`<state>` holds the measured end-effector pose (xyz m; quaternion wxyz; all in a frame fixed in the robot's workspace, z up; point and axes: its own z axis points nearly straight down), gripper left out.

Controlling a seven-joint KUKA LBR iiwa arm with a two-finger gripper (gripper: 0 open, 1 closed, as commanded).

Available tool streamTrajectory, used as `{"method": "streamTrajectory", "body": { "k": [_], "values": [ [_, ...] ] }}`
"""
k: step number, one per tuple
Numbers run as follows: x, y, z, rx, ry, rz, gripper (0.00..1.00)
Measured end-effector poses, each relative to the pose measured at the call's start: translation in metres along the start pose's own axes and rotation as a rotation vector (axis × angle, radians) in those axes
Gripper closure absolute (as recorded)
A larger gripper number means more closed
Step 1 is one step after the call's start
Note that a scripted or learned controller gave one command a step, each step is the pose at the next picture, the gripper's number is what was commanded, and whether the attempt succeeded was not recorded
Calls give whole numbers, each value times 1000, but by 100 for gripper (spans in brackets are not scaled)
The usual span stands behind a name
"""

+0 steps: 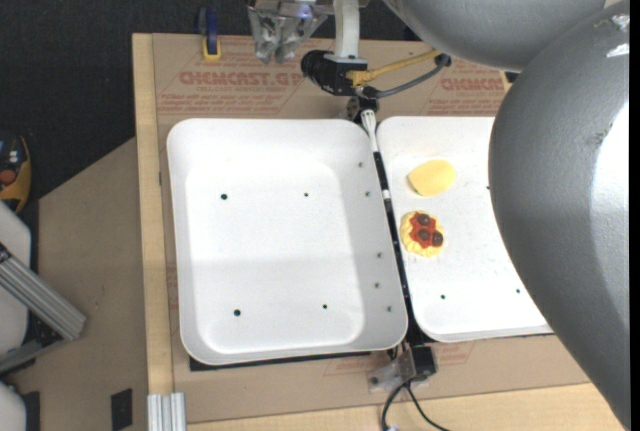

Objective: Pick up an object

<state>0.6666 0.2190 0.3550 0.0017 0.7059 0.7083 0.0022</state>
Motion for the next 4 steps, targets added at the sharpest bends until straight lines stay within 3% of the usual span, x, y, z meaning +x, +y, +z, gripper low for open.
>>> {"method": "streamTrajectory", "body": {
  "k": [1,2,3,4],
  "values": [
    [-118,0,-71,-5,-2,13,100],
    [-47,-2,32,15,-1,-2,100],
    [9,-4,126,17,-1,-2,100],
    [2,0,43,-2,2,3,100]
  ]
}}
